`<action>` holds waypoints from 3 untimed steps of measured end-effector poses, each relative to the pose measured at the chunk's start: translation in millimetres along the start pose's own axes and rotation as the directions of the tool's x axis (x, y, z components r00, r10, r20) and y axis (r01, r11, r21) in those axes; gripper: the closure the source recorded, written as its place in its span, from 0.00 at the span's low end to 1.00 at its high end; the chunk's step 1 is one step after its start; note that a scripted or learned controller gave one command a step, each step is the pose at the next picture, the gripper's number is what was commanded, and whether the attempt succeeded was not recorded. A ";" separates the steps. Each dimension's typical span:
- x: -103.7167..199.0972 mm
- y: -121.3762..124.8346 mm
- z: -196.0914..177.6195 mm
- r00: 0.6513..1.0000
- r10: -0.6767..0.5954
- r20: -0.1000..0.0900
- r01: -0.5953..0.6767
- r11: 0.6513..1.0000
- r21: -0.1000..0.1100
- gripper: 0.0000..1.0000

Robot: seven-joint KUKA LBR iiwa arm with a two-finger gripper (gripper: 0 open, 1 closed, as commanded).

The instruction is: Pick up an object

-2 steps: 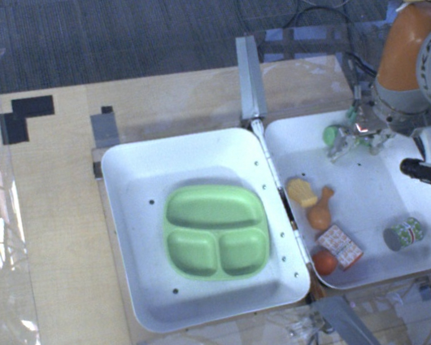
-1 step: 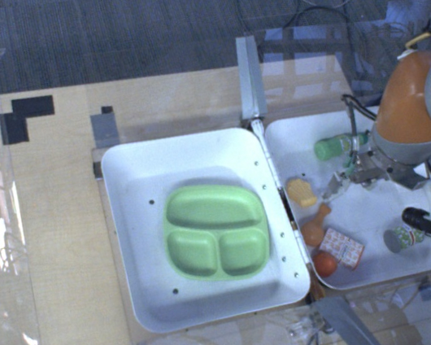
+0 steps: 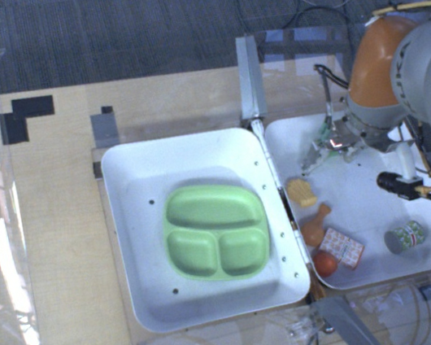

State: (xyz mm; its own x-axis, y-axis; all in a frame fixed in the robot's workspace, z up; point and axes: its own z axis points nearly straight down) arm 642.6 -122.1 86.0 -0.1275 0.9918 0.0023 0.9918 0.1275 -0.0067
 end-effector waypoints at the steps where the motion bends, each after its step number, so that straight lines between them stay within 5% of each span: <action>1: 1.5 -81.8 -2.4 0.985 -0.170 0.007 0.171 0.985 -0.015 0.00; 2: -4.2 -4.5 -0.2 0.978 -0.207 0.001 0.207 0.978 -0.001 0.00; 3: -2.9 12.3 -0.4 0.946 -0.325 -0.011 0.325 0.945 0.048 0.00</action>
State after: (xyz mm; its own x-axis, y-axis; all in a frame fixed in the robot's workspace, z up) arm 655.1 -123.4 86.4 -0.4425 0.8966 0.0149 0.8951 0.4427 -0.0536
